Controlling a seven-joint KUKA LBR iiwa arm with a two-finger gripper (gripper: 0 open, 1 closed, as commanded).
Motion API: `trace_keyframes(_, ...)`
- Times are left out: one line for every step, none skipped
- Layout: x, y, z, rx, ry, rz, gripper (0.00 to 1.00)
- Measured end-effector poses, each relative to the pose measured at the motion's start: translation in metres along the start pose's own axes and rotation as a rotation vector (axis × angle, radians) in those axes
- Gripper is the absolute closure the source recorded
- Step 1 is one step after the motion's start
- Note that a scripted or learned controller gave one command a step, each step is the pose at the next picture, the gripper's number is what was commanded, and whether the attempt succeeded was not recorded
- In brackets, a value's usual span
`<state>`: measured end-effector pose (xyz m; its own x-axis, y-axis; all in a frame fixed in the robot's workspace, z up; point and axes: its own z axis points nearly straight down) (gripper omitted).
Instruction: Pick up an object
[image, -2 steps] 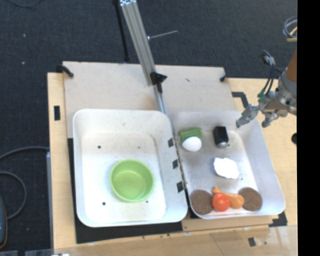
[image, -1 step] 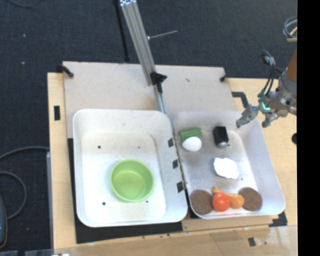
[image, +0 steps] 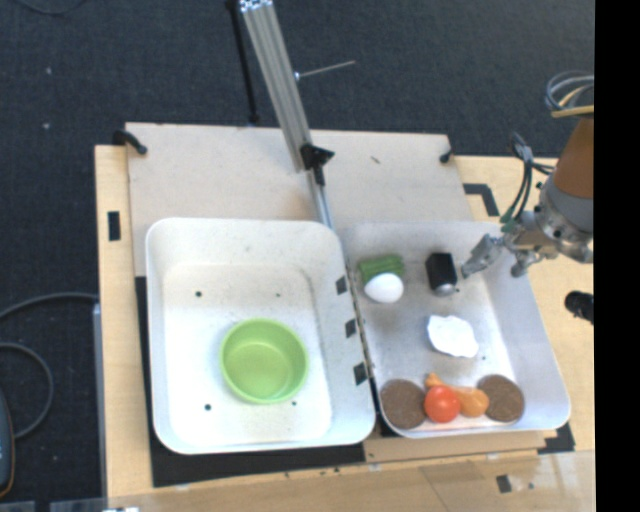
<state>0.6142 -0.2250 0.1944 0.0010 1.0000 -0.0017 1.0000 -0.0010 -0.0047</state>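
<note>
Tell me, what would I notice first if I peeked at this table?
Probably the bright green bowl sitting alone in the left bin. Next, the red tomato at the near edge of the right bin, between two brown round things. The robot's claw hangs over that bin's far right corner, beside a small black object.

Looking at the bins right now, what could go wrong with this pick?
The hand sits over the right bin's far rim, so a descent might clip it. The tomato and neighbours crowd the near wall, which could block fingers. The egg touches a green object and may roll.
</note>
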Motion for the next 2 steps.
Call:
trace_keyframes(0.001,0.009,0.049,-0.001,0.000,-0.004,0.00)
trace_keyframes(0.000,0.008,0.096,-0.001,0.000,-0.001,0.00)
